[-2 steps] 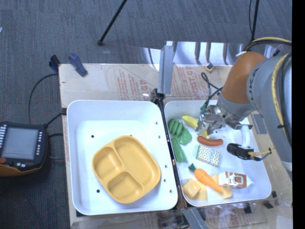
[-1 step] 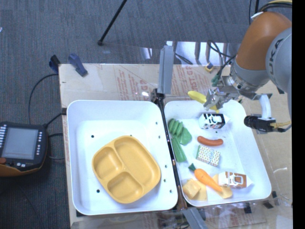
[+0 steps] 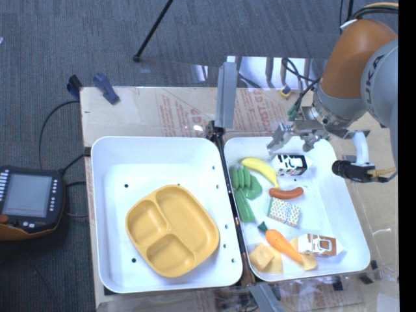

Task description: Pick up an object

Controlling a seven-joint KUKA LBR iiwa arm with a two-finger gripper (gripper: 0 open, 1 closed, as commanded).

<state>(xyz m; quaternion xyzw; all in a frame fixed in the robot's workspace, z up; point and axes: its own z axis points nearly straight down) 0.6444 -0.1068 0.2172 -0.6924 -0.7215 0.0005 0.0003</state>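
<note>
A robotics lab: teach pendant, tripod leg, carpeted floor.

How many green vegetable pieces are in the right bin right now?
3, as far as the view shows: two short green pods side by side by the bin's left wall, next to the banana, and one long green piece just below them. More may be hidden.

bins: glossy white plastic | tray: matt yellow plastic | bench: brown cardboard

Bright, even overhead light; soft shadows inside white bins; slight glare at counter back edge; pic mildly soft.
</note>
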